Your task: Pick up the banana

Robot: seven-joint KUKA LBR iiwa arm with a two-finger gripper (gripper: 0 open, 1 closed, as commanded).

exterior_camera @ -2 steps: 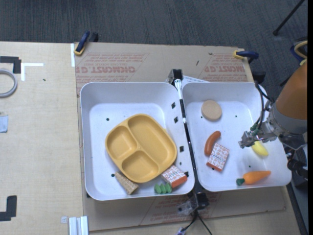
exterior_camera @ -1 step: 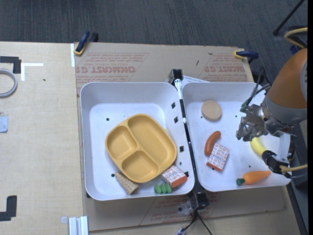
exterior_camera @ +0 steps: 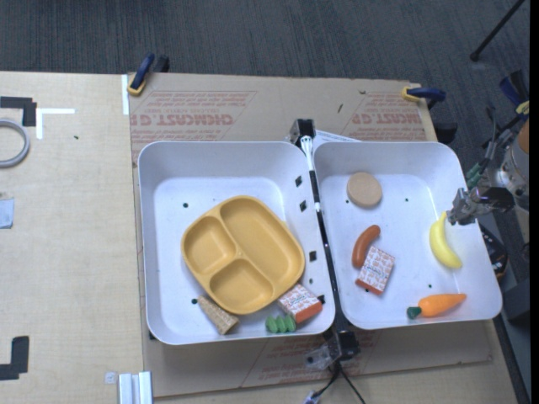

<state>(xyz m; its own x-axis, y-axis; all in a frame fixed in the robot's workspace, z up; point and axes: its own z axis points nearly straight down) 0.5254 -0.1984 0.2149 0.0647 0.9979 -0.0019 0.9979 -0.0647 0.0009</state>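
Note:
The yellow banana (exterior_camera: 444,242) lies curved against the right wall of the right bin (exterior_camera: 396,162), its top end pointing up toward the rim. My gripper (exterior_camera: 462,211) comes in over that bin's right rim and sits just above and to the right of the banana's upper tip, very close to it. The view is too small and dark there to show whether it touches the banana. Nothing is seen lifted off the bin floor.
The right bin also holds a round tan cookie (exterior_camera: 365,189), a sausage (exterior_camera: 366,244), a small red carton (exterior_camera: 376,269) and a carrot (exterior_camera: 440,305). In the left bin (exterior_camera: 168,192) lie a yellow divided plate (exterior_camera: 242,253), a cracker (exterior_camera: 217,314), a green item (exterior_camera: 280,323) and a small box (exterior_camera: 301,303).

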